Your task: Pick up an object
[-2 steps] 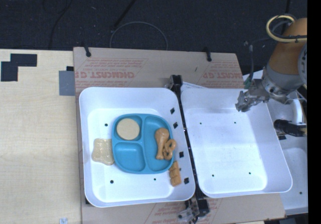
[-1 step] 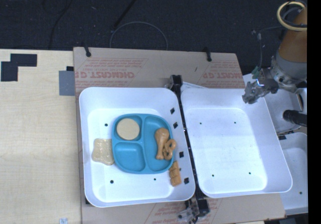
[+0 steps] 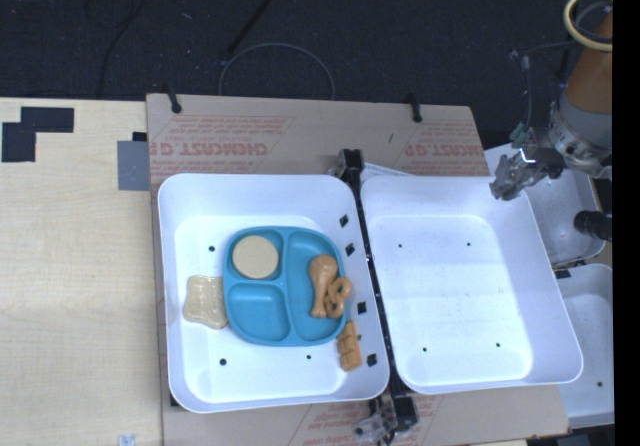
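A blue sectioned plate lies in the left bin. On it rest a round tan cracker and a tan pretzel-like piece. A pale bread-shaped piece lies just left of the plate, and a small brown piece sits at the plate's lower right. My gripper hangs at the right bin's upper right corner, far from these objects, with nothing seen in it.
The arm's grey and orange wrist stands at the far right edge. A black divider runs between the two bins. Cardboard lies under both bins, and dark floor with cables is behind.
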Motion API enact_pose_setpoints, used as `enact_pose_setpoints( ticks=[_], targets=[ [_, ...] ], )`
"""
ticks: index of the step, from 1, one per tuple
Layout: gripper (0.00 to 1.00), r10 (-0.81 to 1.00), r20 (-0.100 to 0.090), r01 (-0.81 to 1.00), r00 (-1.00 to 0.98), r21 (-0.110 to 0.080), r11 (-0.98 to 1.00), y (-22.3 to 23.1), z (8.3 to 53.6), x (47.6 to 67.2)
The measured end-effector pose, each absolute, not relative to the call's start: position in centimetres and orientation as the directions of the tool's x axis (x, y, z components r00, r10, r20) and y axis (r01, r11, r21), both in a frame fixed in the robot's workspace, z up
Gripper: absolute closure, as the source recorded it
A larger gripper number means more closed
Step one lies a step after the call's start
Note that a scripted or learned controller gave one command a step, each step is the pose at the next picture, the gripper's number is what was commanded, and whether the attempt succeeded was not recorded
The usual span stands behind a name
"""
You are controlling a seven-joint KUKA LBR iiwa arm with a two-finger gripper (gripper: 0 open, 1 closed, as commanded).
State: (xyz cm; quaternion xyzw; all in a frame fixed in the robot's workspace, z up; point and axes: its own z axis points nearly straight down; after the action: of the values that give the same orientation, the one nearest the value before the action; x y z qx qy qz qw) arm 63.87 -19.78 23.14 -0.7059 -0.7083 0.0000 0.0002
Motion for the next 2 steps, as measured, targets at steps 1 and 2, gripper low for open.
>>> enact_pose_setpoints(
  ticks=[1, 2],
  targets=[
    [1.00, 1.000, 0.003, 1.000, -0.005, -0.004, 0.005, -13.9, 23.0, 62.3],
    [1.00, 1.000, 0.003, 1.000, -0.004, -0.005, 0.004, -8.1, 22.1, 61.1]
  ],
)
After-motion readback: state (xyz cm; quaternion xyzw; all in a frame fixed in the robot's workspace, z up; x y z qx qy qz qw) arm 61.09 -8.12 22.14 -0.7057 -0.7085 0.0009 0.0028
